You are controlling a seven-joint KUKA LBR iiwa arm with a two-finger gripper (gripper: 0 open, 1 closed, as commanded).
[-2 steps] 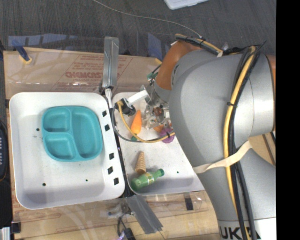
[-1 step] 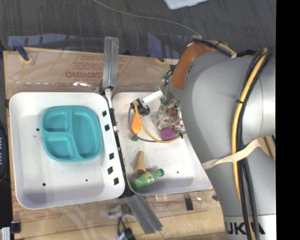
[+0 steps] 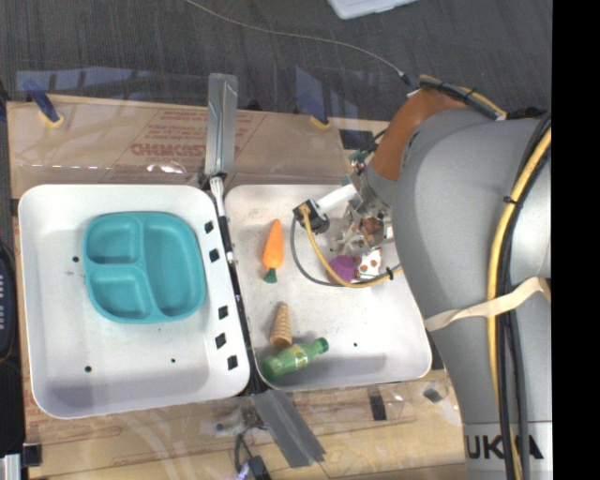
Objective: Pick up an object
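Gripper low in the right bin, nothing lifted yet.

The two-finger gripper hovers by a purple toy; orange plastic carrot, cone and green bottle lie untouched.

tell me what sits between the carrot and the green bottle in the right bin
An ice cream cone toy lies between the carrot and the green bottle, seen in the camera view.

Bench Fixtures and Bystanders

A teal divided plate lay in the left white bin; the right bin adjoined it on a cardboard-covered bench, with what looked like white paper above.
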